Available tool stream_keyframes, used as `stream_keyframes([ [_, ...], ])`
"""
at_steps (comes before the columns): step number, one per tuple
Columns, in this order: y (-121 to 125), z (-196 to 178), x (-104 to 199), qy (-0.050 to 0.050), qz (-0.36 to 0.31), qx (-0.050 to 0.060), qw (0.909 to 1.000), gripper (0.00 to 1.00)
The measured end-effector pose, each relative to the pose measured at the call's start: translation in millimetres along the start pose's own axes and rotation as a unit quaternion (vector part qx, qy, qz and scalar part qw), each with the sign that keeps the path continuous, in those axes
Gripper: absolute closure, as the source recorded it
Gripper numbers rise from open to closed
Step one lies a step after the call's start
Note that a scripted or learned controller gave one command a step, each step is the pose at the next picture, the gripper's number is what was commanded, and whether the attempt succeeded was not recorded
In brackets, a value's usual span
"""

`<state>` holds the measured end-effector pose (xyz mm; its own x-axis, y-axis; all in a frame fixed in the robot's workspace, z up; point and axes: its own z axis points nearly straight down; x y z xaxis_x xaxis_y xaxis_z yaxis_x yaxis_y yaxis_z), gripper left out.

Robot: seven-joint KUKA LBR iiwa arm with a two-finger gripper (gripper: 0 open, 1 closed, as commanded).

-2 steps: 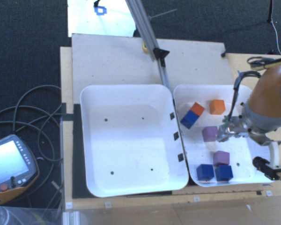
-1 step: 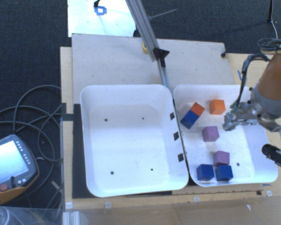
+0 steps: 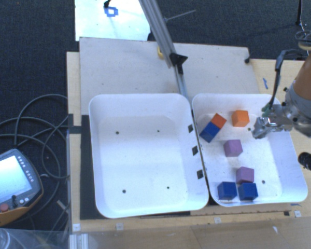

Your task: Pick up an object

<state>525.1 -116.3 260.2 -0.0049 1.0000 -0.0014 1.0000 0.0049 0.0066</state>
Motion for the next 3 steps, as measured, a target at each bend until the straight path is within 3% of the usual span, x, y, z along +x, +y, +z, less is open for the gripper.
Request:
stream_keyframes([
  [3, 35.3, 1.5, 159.7, 0.001, -0.003, 0.001, 1.0000, 1.00],
])
